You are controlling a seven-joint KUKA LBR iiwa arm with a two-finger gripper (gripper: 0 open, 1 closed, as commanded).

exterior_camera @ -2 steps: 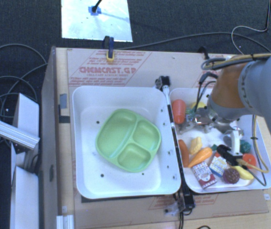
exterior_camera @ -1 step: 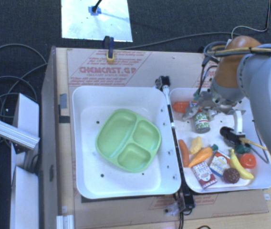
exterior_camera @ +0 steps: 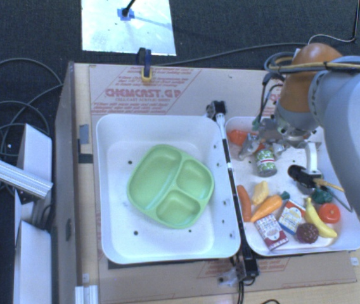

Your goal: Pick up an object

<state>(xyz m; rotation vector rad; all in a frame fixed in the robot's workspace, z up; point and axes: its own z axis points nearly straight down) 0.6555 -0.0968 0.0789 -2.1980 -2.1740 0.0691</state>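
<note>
Landmark: the green divided plate (exterior_camera: 170, 185) is lying tilted in the left bin (exterior_camera: 113, 233).
Arm: the grey arm (exterior_camera: 345, 100) is reaching in from the right, well to the plate's right, over the right bin (exterior_camera: 351, 236).
Gripper: the gripper (exterior_camera: 263, 145) is hanging low over the far end of the right bin, to the plate's upper right.
Fingers: they are pointing down and standing apart, with nothing seen between them.
Small jar: a small jar with a green label (exterior_camera: 265, 162) is standing just below the fingers, right of the plate.
Other items: an orange piece (exterior_camera: 237, 136) is lying just left of the gripper; carrots (exterior_camera: 267, 206), a banana (exterior_camera: 319, 219), a tomato (exterior_camera: 329, 213), a dark round fruit (exterior_camera: 307, 233) and a red-and-white carton (exterior_camera: 272, 232) are lying right of the plate's near edge.
Divider: the black strip (exterior_camera: 227, 170) is running between the plate's bin and the right bin.
</note>
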